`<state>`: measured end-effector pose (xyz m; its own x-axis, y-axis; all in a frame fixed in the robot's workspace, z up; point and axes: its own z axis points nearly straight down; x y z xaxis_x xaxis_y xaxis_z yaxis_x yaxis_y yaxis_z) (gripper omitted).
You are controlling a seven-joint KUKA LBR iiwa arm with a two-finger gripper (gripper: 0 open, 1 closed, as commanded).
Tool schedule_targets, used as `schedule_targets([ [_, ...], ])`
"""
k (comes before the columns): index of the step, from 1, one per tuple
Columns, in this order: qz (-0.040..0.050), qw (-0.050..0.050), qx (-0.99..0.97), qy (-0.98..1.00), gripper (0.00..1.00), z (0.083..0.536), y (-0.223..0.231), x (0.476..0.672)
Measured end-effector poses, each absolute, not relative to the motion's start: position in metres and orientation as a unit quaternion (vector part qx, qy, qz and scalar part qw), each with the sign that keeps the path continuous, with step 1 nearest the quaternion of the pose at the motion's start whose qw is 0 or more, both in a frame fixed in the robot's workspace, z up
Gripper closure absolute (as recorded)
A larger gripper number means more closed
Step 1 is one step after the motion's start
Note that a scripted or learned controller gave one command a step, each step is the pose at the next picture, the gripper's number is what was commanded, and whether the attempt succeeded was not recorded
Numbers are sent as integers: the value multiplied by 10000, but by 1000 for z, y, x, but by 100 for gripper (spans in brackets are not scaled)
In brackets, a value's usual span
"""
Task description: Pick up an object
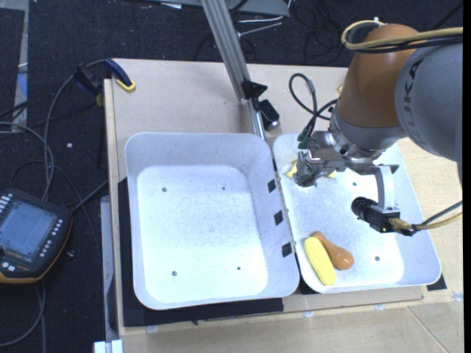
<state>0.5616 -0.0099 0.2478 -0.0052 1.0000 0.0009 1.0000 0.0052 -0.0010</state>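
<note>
Over the right bin (412,267), gripper (309,173) sits low at a yellow object (293,170); grip state can't tell. Yellow corn-like piece (320,260) and orange piece (335,251) lie loose near the front. Pick not confirmed.

Even overhead light, soft shadows, white bins (199,219) bright, slight grain.

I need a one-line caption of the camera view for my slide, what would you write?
KUKA arm's end effector lowered over the right bin, near a yellow object and an orange-brown one; left bin alongside.
</note>
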Motion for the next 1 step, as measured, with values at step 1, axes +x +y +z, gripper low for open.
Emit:
schedule_targets([
  [1,2,6,-7058,-7084,100,240,31,579],
])
